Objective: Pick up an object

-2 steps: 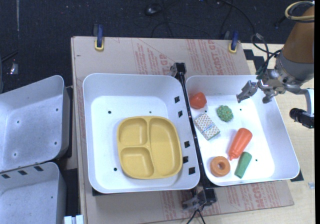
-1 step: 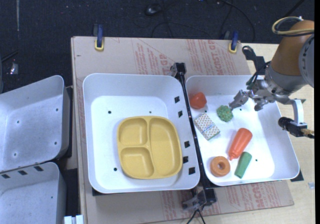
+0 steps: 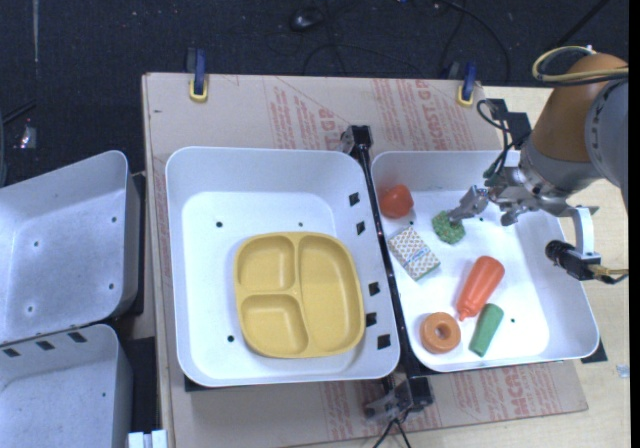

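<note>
In the right bin (image 3: 560, 326) lie a red tomato (image 3: 397, 200), a green broccoli piece (image 3: 449, 228), a small patterned box (image 3: 413, 252), an orange carrot (image 3: 480, 286), a green cylinder (image 3: 486, 329) and an orange ring (image 3: 440, 332). My gripper (image 3: 492, 210) hangs over the bin's back right part, open, with nothing between its fingers. Its left fingertip sits just up and right of the broccoli, apart from it. The carrot lies below the gripper.
The left bin (image 3: 200, 236) holds a yellow divided plate (image 3: 299, 293). A black divider (image 3: 375, 236) runs between the bins. Blue clamps (image 3: 198, 74) pin the board's back edge. Spare white bins (image 3: 60, 236) lie off to the left.
</note>
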